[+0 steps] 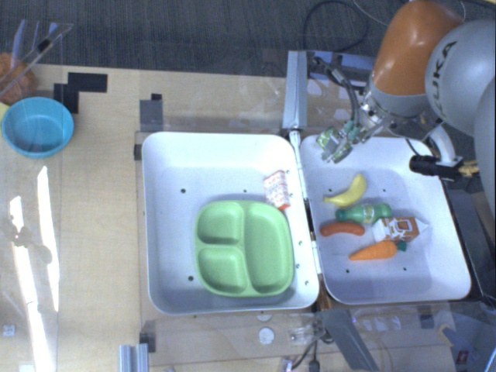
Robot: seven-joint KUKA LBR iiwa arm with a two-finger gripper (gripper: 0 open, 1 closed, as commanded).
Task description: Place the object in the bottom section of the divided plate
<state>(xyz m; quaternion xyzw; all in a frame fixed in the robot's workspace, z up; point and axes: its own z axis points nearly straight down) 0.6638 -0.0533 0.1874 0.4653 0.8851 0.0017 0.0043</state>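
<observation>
You see gripper (338,144) above banana (346,191), at right bin's (449,239) far-left corner; finger state unclear. Green divided plate (244,246) left of banana.

From my seat, the gripper (338,145) is a small blur over the right bin's (449,273) far left corner, and I can't make out how it stands or whether anything sits in it. The arm (434,53) runs off the top and right edges, so I lose its upper links. The print on the small packet (277,189) beside the green divided plate (244,248) is too fine to read, same for the carton (403,228) in the right bin. At the far left, an orange-brown object (11,72) is cut by the edge behind a clear holder (35,41); I can't identify it. Hardware along the tabletop's (77,285) near edge is cropped at the bottom.
</observation>
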